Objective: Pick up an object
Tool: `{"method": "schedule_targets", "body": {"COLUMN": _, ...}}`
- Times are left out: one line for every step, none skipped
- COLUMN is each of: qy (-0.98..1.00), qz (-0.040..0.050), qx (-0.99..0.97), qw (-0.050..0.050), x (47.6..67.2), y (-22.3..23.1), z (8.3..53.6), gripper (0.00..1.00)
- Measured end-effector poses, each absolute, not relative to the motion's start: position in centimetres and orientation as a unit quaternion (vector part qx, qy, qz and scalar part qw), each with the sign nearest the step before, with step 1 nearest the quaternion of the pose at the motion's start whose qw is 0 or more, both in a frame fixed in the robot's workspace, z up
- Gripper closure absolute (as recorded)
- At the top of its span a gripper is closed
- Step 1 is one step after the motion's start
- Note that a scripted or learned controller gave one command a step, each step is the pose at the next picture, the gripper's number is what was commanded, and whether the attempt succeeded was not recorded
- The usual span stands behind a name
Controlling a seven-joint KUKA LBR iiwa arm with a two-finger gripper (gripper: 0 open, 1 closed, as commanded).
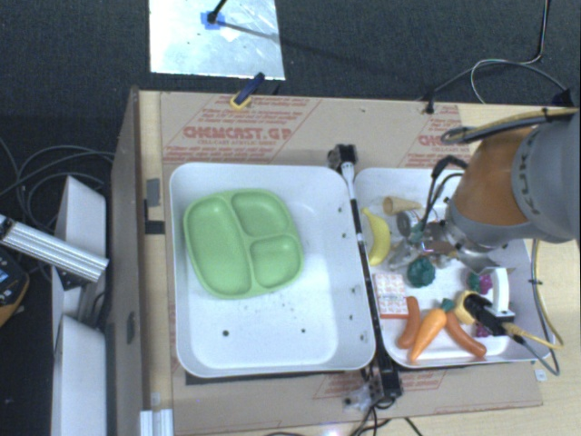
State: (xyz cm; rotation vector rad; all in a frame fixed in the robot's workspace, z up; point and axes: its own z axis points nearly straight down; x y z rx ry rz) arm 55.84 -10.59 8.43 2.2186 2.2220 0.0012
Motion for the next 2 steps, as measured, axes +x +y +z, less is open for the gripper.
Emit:
{"method": "schedule_targets", "body": {"qy": 0.707, "qz": 0.0002, "qx": 0.707, "qw": 0.0, "x": 53.3, "y": -10.3, "z": 8.4, "gripper": 0.0}}
{"method": "schedule_targets", "body": {"qy": 0.708, "qz": 0.0011, "qx": 0.706, "qw": 0.001, "x": 53.4, "y": -10.3, "z": 9.4, "gripper": 1.0}}
